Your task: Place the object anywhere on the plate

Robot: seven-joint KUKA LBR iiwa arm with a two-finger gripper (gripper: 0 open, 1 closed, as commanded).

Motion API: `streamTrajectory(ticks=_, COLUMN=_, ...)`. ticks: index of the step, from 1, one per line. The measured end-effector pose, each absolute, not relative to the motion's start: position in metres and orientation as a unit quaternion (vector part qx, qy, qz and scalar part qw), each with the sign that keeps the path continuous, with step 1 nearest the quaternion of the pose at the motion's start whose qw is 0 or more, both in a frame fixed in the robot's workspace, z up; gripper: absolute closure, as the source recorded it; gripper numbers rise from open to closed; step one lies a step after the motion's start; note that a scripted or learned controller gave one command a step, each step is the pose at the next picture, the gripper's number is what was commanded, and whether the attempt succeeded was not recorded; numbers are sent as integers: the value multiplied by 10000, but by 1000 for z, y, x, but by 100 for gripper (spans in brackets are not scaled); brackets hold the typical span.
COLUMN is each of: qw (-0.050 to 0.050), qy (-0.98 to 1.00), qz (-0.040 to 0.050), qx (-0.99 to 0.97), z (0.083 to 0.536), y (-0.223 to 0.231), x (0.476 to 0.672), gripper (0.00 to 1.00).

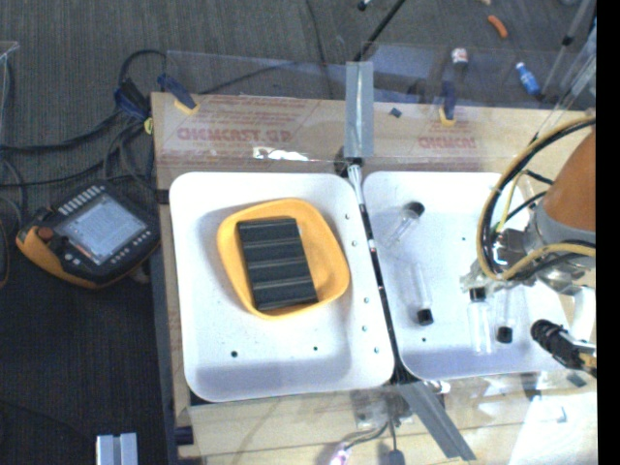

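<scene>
A yellow plate (332,256) lies in the left white bin (199,337). A black ribbed rectangular block (277,263) rests flat on the plate's middle. My gripper (482,287) is low over the right side of the right bin (441,356), far from the plate, under a tangle of cables. Right below it lies a clear tube (481,325), and a second clear tube with a black cap (504,329) lies just beside that one. Whether the gripper touches either tube is hidden.
Two more clear tubes with black caps lie in the right bin, one near the back left (405,220) and one in the middle (419,294). A raised divider (373,279) separates the bins. A teach pendant (92,235) sits on the floor to the left.
</scene>
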State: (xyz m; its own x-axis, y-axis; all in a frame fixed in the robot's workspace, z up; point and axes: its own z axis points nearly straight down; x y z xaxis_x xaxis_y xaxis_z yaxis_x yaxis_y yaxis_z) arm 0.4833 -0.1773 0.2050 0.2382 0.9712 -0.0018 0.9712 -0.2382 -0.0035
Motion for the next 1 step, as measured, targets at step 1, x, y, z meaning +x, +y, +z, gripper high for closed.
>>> streamTrajectory(ticks=1, qw=7, qy=-6172, qz=17, qx=-7868, z=205, y=-177, x=483, gripper=0)
